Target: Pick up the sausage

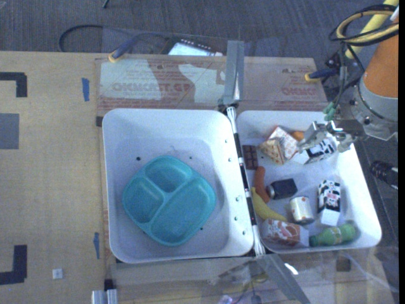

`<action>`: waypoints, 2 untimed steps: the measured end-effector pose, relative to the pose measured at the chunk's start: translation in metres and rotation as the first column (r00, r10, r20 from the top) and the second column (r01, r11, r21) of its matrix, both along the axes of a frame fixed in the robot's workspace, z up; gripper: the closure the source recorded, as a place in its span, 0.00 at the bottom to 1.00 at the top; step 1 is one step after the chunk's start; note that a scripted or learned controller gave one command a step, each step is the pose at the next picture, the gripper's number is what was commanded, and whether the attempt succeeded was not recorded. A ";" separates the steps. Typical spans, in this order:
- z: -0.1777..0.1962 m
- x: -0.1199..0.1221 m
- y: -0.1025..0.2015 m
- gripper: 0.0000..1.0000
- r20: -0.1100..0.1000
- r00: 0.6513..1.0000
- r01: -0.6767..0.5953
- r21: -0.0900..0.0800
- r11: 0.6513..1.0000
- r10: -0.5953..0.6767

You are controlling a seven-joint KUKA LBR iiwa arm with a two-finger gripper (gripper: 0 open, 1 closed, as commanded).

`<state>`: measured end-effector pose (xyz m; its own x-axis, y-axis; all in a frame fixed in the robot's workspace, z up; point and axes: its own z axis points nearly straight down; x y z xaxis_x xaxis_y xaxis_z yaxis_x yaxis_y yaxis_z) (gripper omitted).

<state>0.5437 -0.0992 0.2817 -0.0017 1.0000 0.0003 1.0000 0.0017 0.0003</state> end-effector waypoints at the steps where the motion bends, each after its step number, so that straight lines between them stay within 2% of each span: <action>1: -0.098 0.007 0.083 0.00 -0.002 0.992 0.128 0.000 0.992 -0.128; 2: -0.096 -0.055 0.044 0.00 -0.002 1.000 -0.010 0.001 1.000 0.010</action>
<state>0.4891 -0.0551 0.1852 -0.0116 0.9999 0.0012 0.9999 0.0116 -0.0019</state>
